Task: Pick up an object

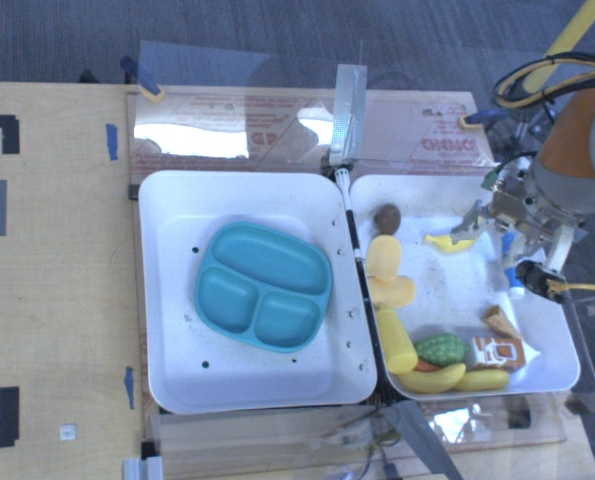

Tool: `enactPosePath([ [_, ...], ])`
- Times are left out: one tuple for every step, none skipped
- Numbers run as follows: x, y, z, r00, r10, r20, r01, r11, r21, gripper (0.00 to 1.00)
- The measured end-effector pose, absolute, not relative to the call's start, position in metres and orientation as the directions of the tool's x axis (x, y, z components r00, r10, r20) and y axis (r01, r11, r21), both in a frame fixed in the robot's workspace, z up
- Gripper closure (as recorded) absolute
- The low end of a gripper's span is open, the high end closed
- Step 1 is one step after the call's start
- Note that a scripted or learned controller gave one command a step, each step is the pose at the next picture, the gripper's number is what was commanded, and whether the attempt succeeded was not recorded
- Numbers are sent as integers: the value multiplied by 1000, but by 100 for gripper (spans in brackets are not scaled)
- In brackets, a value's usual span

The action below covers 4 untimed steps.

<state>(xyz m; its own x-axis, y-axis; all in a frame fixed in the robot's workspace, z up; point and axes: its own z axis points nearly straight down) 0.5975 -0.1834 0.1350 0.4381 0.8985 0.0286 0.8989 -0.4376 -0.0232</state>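
Left bin: I am seeing the shallow white left bin (167,268) holding a teal three-compartment plastic plate (264,285), lying flat near its middle

Right bin: the shallow white right bin (557,353) is carrying a small brown round object (386,217); pale yellow plastic pieces (386,268) along its left wall; a yellow banana (447,377), a green bumpy toy vegetable (441,349) and an orange-and-white carton (499,350) crowding its near edge

Gripper: the two-finger gripper (469,230) is hanging just above a small flat yellow piece (449,243); I am not seeing anything gripped.
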Motion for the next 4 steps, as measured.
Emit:
enactPosePath([
  [592,-135,87,195,981,1,981,-195,2,0],
  [613,-163,94,395,918,21,919,-395,-11,0],
  [637,-184,126,202,979,25,979,-202,-7,0],
  [635,-172,93,146,989,25,989,-146,7,0],
])
